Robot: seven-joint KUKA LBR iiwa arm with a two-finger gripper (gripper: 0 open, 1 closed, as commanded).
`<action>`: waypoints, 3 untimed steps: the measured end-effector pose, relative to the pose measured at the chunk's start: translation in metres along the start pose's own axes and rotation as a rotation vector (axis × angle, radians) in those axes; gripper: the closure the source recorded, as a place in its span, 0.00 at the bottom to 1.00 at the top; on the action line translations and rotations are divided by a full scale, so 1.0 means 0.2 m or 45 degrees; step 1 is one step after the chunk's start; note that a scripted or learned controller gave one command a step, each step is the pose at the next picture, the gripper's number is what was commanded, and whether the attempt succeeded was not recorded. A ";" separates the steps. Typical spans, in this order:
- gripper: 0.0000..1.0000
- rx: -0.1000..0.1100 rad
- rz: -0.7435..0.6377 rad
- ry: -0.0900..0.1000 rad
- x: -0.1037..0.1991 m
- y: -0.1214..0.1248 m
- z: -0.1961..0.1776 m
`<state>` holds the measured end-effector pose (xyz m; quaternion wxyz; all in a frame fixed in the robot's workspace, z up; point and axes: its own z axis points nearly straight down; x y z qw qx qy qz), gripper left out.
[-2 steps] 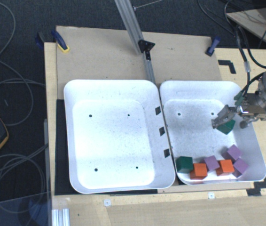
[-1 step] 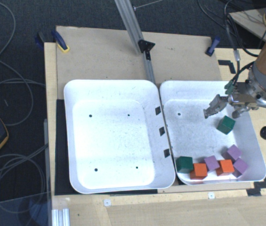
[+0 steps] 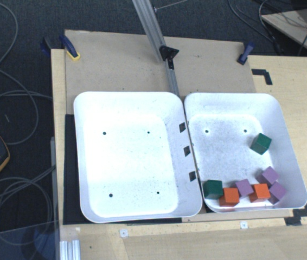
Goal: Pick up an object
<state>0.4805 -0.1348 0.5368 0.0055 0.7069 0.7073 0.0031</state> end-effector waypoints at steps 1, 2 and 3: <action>0.00 0.009 -0.005 0.002 0.11 0.24 -0.07; 0.00 0.023 -0.007 0.006 0.33 0.31 0.19; 0.00 0.029 -0.005 0.006 0.69 0.18 0.93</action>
